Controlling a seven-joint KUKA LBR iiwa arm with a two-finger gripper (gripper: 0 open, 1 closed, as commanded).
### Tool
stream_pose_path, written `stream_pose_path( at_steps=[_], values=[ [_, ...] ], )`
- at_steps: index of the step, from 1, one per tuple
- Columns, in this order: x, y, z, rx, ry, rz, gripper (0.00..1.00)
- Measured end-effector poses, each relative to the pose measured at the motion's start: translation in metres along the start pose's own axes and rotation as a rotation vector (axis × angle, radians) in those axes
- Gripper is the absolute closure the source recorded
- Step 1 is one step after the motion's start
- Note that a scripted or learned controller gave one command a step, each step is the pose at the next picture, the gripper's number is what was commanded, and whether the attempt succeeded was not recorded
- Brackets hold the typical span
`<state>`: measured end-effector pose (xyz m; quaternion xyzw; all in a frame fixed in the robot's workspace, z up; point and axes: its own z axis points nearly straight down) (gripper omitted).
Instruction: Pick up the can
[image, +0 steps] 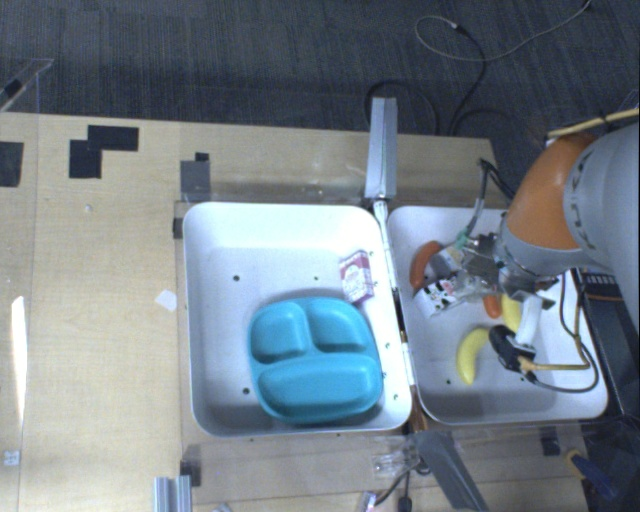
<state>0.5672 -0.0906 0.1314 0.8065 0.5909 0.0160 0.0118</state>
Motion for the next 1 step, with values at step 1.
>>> stream_pose_path(
  at_steps=[1],
  values=[
    [-0.0192,0.0405,-0.1144,0.033,-0.013,0.056,1.00]
  ],
)
